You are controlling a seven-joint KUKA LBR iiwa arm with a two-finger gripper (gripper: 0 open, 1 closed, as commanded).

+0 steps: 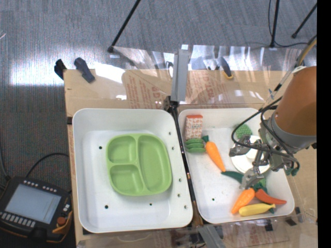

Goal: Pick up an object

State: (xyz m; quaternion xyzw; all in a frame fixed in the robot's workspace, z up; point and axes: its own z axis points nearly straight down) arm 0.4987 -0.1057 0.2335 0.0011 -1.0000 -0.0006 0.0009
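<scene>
My gripper [245, 164] hangs over the right part of the right bin [217, 213], above a white round plate [241, 162]. Its fingers [250, 178] stand apart, open, with nothing held between them. To its left lies an orange carrot [215, 155] beside a green pea pod [195, 145] and a small orange-and-white carton [194, 125]. Below the gripper lie two more carrots [242, 200] [269, 196] and a yellow piece [257, 209]. A dark green leaf-like piece [232, 174] lies by the plate, and the arm hides part of a green item [244, 130].
The left bin [88, 138] holds a green divided tray [138, 164]. A raised ridge [181, 154] separates the two bins. A clear sheet and a grey post [179, 76] stand behind them. A teach pendant [33, 204] lies on the floor at lower left.
</scene>
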